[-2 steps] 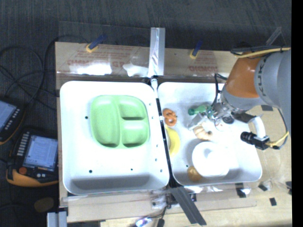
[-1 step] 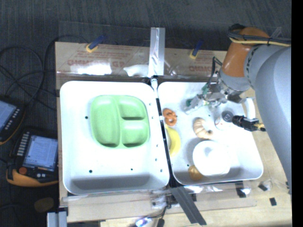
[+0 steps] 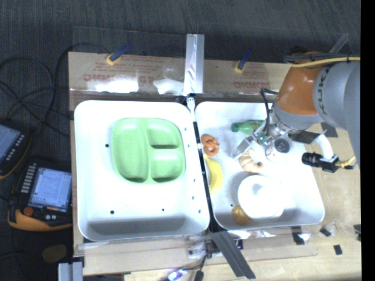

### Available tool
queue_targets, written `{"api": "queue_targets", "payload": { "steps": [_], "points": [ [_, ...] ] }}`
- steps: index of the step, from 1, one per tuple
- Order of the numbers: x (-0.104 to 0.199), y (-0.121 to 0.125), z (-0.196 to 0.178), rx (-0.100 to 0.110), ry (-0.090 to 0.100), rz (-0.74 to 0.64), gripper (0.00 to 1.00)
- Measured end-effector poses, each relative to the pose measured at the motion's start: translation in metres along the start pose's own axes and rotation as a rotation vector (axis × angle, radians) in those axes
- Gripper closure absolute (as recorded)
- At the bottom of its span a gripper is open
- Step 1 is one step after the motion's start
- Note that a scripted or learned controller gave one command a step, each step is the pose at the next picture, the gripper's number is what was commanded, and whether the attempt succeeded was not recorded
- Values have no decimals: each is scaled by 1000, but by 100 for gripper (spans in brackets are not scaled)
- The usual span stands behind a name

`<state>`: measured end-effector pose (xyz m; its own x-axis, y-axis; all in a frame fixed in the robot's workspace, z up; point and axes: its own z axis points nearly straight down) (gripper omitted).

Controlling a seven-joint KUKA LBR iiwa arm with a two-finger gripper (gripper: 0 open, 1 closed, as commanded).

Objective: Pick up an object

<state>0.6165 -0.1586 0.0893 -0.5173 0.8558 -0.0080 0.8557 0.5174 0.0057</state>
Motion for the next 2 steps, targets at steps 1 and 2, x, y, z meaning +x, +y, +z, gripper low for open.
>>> {"api": "queue_targets", "payload": {
  "steps": [1, 2],
  "points": [
    [3, -18, -1, -3, -2, -45, 0],
    [4, -16, -10, -8, -1, -45, 100]
  ]
}}
